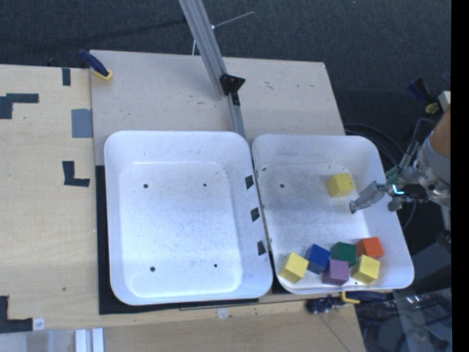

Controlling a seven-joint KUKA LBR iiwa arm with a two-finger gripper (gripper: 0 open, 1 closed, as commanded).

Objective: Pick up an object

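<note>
Seven small blocks lie in the right bin (293,149), and the pincer (364,197) hangs over that bin's right side, reaching in from the right edge of the view. Its grey finger (366,195) points left and slightly down; whether the pincer is apart or together I cannot tell, and no block shows between its fingers. Nearest to it is a lone yellow block (340,184), just up and to the left of the tip, seemingly apart from it. Below the pincer, along the bin's near wall, the rest sit bunched: an orange block (371,247), a green block (343,252), a blue block (318,257), a purple block (338,270), and two more yellow ones, one at the cluster's left end (294,267) and one at its right (367,269). Well to the left of the pincer is the left bin (117,196). Both bins rest on a pale wooden counter (161,86), with a slanted metal rail (205,39) crossing above them and dark carpet (330,13) beyond.
</note>
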